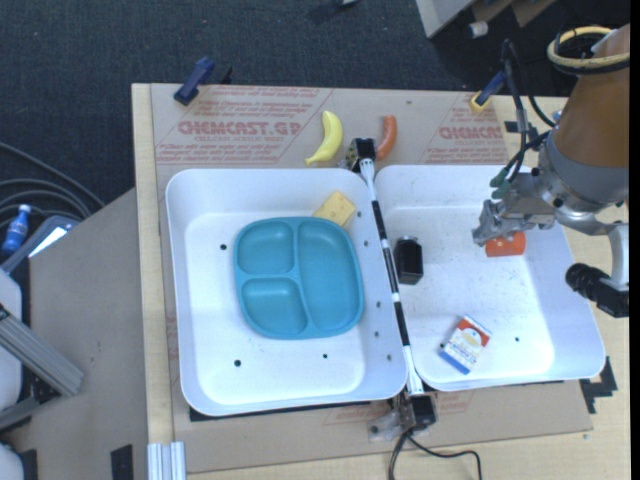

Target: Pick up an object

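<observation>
Dark carpet surrounds the tabletop [250, 108], two white bins side by side. Left bin [200, 368] holds a blue tray [298, 276] and a yellow block [335, 208]. Over in the right bin [560, 363], the end effector [503, 230] sits on an orange block [506, 245], grip impossible to call; black object [408, 260] and small box [465, 344] lie apart.

claw [503, 230] over orange block [506, 245]; right bin [560, 363]; teal plate [298, 275] left
</observation>
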`<action>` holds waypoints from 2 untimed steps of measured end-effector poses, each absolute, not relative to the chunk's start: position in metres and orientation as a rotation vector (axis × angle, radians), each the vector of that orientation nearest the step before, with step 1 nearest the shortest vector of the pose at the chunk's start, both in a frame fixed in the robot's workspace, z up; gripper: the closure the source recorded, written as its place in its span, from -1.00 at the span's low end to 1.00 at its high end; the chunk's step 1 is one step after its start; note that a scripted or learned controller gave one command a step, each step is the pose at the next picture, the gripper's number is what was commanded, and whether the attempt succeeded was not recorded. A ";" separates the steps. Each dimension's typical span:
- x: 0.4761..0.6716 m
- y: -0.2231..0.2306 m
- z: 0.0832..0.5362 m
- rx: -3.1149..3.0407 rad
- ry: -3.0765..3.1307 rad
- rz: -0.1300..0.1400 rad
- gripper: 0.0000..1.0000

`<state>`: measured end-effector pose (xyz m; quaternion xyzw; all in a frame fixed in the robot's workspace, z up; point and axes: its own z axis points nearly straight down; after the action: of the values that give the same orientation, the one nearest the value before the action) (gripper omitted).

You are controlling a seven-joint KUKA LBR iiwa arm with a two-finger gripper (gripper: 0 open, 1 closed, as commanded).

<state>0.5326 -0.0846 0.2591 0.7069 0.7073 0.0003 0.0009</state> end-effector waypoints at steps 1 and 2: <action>0.507 -0.073 0.267 2.223 2.224 -0.002 1.00; 0.533 -0.083 0.259 2.220 2.220 0.001 1.00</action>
<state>0.5335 -0.0835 0.2589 0.7072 0.7070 0.0002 0.0010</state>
